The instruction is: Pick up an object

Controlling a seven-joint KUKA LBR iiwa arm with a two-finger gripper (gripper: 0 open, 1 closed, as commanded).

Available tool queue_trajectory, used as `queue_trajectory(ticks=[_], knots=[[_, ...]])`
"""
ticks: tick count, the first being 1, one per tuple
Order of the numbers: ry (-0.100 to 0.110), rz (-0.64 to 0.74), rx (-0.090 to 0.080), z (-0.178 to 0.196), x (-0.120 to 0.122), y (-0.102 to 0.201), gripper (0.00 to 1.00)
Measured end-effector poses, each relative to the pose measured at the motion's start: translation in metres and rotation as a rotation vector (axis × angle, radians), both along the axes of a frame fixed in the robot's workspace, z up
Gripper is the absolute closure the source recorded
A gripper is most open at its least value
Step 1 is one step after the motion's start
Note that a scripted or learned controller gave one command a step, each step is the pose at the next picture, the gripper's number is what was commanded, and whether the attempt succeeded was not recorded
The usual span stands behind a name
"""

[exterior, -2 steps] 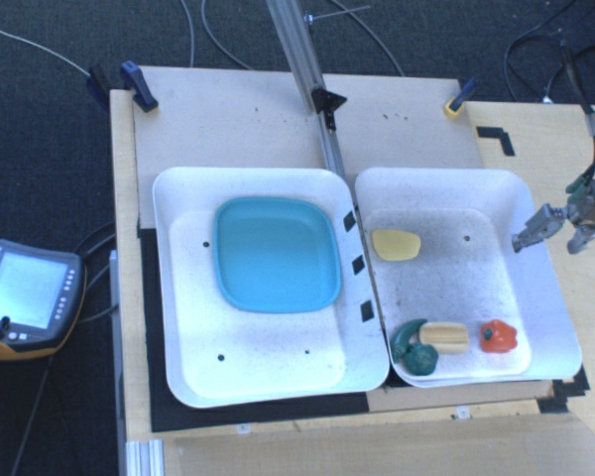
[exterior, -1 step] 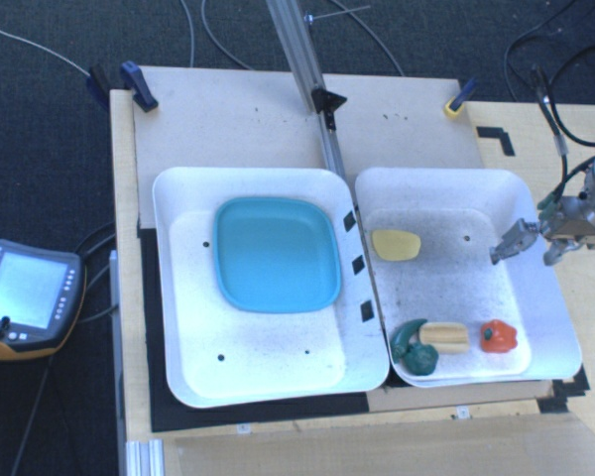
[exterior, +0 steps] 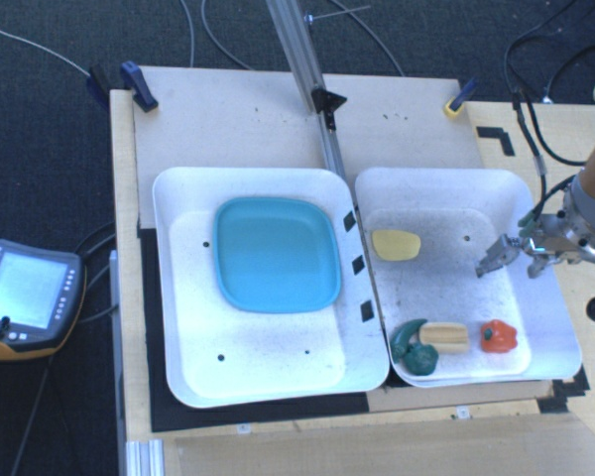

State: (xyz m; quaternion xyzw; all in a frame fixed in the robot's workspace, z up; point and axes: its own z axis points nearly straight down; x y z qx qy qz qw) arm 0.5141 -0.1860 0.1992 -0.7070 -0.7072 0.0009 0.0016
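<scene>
Right bin [exterior: 550, 305], near edge: red toy pepper [exterior: 497, 336], tan block [exterior: 444, 336], green toy vegetable [exterior: 415, 349]; yellow piece [exterior: 396, 245] lies apart, far-left. All likely light, rigid, smooth plastic. Yellow piece is the easiest take, pinched across its short width. Pincer [exterior: 513, 256] hovers near the right wall, spread, holding nothing.

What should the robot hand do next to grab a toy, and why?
Probably slide toward the near edge and sink toward the red pepper toy. The gripper hovers over bare floor of the right bin, holding nothing, and that toy looks closest.
</scene>
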Motion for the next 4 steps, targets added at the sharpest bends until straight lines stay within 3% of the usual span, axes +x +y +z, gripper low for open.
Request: queue_trajectory(ticks=[1, 2, 3, 4], knots=[[0.001, 0.0, 0.0, -0.059, 0.006, -0.003, 0.0], [-0.005, 0.0, -0.001, -0.046, 0.008, -0.003, 1.0], [-0.007, 0.0, -0.002, -0.003, 0.009, -0.001, 1.0], [-0.005, 0.0, -0.002, 0.014, 0.009, -0.001, 1.0]])
